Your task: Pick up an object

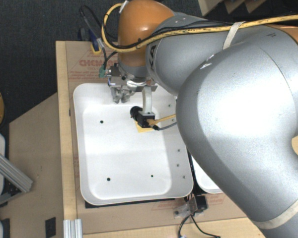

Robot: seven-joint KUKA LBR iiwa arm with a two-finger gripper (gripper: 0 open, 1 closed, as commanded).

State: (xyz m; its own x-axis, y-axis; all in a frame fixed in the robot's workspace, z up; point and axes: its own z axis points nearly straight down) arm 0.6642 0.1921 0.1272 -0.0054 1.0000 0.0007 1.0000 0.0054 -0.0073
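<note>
I have the gripper point(120, 96) down over the left bin point(82, 148), close to its far edge and a little left of that edge's middle, tips near the white floor. From this angle I cannot tell how wide it stands, and I see nothing held in it. The one candidate I can make out is a small flat yellow patch point(143, 127) on the bin floor, right of the gripper and towards the near side; I cannot tell whether it is a loose object. The arm point(238, 113) covers most of the right bin point(206, 183), leaving its near left corner at the bench's point(64, 133) near edge.
</note>
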